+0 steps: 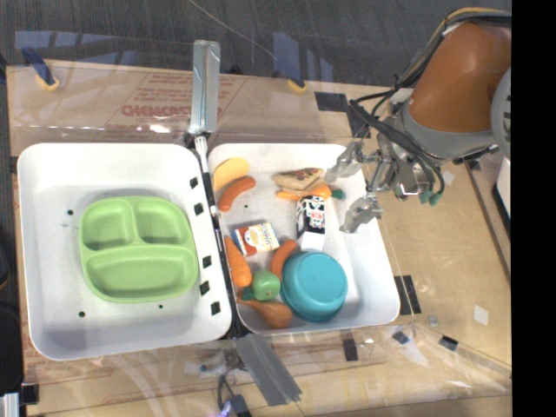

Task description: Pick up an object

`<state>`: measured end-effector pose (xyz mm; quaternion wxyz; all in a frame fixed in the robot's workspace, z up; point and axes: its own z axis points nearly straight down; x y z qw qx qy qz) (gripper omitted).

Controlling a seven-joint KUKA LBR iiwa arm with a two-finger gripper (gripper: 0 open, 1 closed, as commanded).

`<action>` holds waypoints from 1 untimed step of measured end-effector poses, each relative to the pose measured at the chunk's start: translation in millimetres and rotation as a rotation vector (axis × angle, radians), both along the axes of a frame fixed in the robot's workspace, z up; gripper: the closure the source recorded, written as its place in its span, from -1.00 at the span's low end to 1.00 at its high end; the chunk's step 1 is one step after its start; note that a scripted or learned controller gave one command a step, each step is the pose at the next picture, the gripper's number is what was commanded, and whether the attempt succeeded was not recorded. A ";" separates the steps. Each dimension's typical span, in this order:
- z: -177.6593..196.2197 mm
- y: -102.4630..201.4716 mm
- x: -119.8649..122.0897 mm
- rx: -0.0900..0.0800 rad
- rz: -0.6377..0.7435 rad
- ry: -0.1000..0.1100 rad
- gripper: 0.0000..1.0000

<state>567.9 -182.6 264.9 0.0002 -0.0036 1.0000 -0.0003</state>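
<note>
the end effector (pixel 358 188) hangs over the right edge of the right bin (pixel 375 259), fingers spread apart and gripping nothing. the nearest candidate is the small milk carton (pixel 312 216), just to its left and slightly toward the near rim: white with black patches, standing upright among the other toys. judged light, rigid and smooth-sided; grasp across its two flat sides near mid-height, as a high grasp may tip it. just below the carton sits a teal bowl (pixel 314 285), probably too wide to span. farther left lie an orange carrot (pixel 237 264) and a sausage (pixel 235 192). well beyond, the left bin (pixel 43 233) carries a green divided plate (pixel 137 248).
</note>
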 end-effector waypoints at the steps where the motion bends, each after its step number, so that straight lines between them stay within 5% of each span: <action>1: -127.0 5.9 44.4 0.004 -0.209 0.007 -1.00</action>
